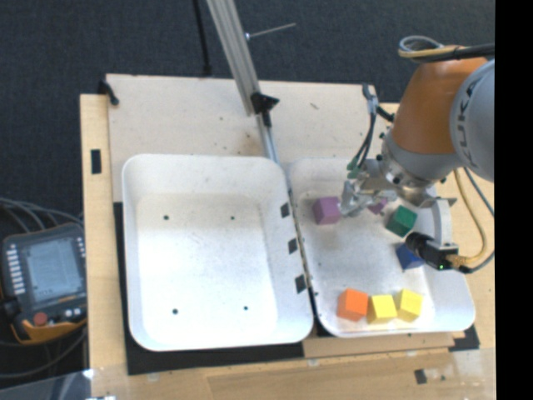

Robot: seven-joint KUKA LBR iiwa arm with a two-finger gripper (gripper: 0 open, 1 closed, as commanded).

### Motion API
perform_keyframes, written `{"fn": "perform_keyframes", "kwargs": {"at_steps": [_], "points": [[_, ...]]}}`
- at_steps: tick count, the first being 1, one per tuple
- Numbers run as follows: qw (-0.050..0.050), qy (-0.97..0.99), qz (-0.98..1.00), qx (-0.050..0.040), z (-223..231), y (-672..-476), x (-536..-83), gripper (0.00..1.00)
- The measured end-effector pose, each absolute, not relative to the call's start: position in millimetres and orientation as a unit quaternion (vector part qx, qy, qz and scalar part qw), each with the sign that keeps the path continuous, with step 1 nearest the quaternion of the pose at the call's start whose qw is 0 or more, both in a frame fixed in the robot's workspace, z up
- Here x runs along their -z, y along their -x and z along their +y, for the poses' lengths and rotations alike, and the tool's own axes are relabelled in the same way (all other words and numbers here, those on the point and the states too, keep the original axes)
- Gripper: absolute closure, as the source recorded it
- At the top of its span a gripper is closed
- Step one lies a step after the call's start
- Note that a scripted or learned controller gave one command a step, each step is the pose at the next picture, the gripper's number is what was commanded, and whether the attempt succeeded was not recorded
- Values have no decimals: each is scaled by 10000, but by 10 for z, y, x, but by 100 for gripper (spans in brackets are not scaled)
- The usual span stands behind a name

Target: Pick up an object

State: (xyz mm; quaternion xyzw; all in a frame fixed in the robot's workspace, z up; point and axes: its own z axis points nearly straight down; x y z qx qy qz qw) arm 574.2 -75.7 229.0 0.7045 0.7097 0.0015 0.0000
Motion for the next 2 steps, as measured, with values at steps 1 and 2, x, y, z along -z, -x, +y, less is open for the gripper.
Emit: {"fn": "perform_keyframes", "kwargs": {"at_steps": [1, 2], "points": [[-4, -7050, 7092, 0, -293, -5613, -2209, 100], [-6, -7049, 7093, -3, 143, -5399, -2225, 100]]}}
